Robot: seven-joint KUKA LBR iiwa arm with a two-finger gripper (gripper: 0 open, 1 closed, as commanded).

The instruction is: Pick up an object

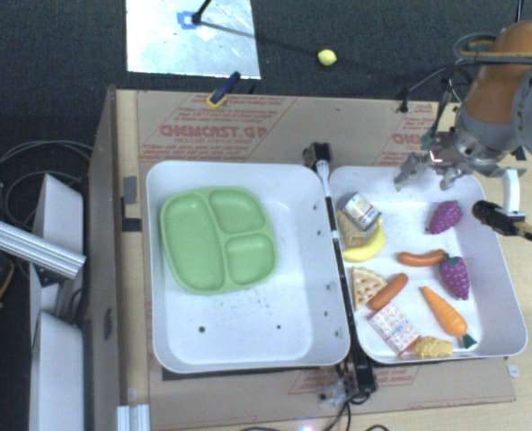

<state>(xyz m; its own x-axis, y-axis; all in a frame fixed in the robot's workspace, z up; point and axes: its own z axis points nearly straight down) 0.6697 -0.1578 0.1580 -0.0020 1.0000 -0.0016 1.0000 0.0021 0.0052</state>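
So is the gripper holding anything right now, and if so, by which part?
Nothing is held. The gripper hangs over the far edge of the right bin with its fingers spread and nothing between them. The toy food, such as the nearest grape bunch, lies in the bin.

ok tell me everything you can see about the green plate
The green plate is pale green, looks like plastic, with rounded corners and three compartments: one large on the left, two smaller on the right. It lies flat, slightly rotated, in the left bin, toward its upper left. Nothing rests in it.

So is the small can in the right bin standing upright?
No, tipped. The can lies on its side, resting against the banana.
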